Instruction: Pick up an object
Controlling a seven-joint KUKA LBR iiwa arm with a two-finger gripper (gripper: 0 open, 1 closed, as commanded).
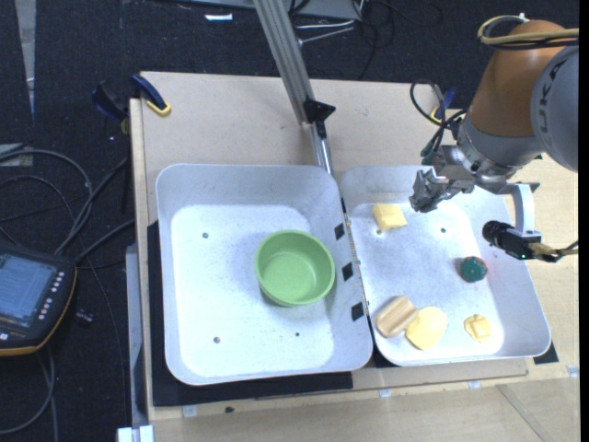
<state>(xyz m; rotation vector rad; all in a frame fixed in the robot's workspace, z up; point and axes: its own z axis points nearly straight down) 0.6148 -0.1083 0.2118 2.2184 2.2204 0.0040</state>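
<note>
My gripper hangs over the back of the right bin, just right of a yellow block and apart from it. I see nothing between its fingers. A small teal ball lies toward the bin's right side. Near the front lie a tan bread-like piece, a round yellow piece touching it, and a small yellow piece.
The left bin holds a green bowl near its middle. A slanted metal pole runs from the back down to the gap between the bins. Black clips sit along the shared rim.
</note>
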